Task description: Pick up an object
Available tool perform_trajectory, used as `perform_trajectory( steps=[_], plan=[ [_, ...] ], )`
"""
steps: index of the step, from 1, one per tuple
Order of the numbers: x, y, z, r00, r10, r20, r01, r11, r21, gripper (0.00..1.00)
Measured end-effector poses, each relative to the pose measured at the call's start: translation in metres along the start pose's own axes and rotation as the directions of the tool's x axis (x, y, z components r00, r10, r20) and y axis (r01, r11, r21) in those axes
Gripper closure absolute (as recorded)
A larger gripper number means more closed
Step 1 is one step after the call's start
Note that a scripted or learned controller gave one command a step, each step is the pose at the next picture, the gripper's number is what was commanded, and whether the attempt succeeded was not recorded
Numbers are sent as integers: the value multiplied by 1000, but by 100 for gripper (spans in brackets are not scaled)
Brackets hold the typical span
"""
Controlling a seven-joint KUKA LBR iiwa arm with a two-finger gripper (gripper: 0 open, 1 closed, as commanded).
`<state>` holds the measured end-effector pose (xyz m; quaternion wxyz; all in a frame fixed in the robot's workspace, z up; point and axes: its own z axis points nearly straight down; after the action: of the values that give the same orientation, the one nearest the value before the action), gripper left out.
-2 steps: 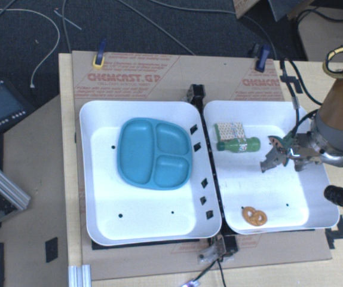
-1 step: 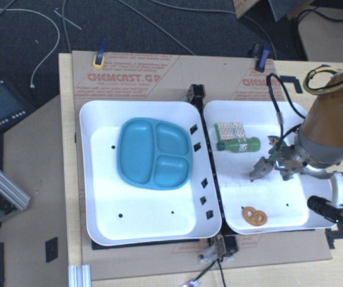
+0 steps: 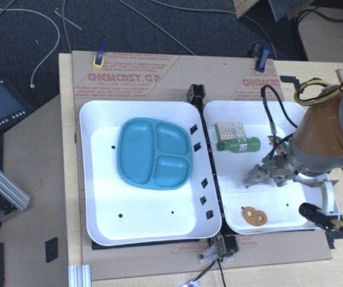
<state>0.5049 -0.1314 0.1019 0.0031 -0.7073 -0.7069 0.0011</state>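
So, from the 1 camera above: the orange band and grey wrist of the arm point(image 3: 324, 137) are seen closest to the lens, reaching in from the right over the right bin point(image 3: 291, 223). The pincer point(image 3: 266, 175) is hung low over that bin's middle, just above the white floor, and nothing is seen between its tips; whether it's spread or clenched can't be told from here, too dark and small.

In the same bin, a small brown pretzel point(image 3: 254, 216) is laid near the front edge, a bit apart from the pincer. A green bottle point(image 3: 238, 144) is laid on its side toward the back, touching a patterned packet point(image 3: 230, 130) just behind it.

The left bin point(image 3: 97, 178) is taken up by a blue divided plate point(image 3: 155, 153) with 3 compartments. Both bins are sat side by side on the cardboard-topped worktop point(image 3: 129, 73).
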Motion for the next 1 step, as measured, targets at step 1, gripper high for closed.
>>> perform_trajectory(
  steps=[1],
  plan=[
    [0,1,-13,1000,0,0,0,1000,-6,100]
  ],
)
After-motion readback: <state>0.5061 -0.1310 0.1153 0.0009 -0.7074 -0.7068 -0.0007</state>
